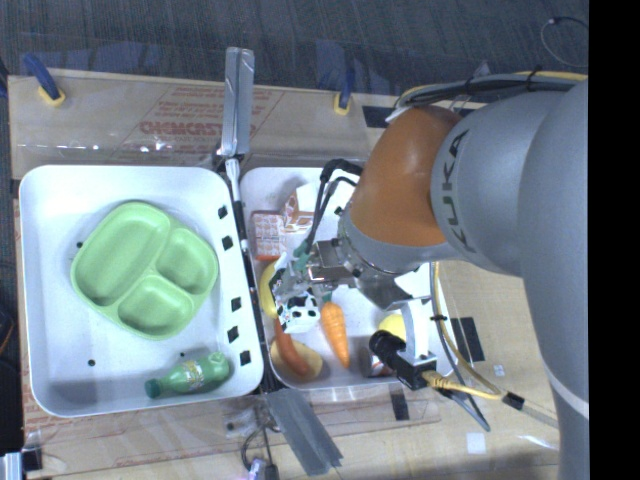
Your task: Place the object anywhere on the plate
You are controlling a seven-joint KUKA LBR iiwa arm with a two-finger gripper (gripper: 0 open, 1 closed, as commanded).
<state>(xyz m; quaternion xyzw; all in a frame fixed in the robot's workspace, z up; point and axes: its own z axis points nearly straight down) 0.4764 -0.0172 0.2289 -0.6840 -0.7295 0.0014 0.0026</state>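
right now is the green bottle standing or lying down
Lying down: the green bottle rests on its side along the left bin's near edge, below the green plate.

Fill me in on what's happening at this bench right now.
A grey KUKA arm reaches from the right into the right bin, its hand low among toy food: a carrot, a small black-and-white cow, a snack packet. Whether it has gripped anything can't be told. The green divided plate sits in the left bin with nothing on it; a green bottle lies beside it.
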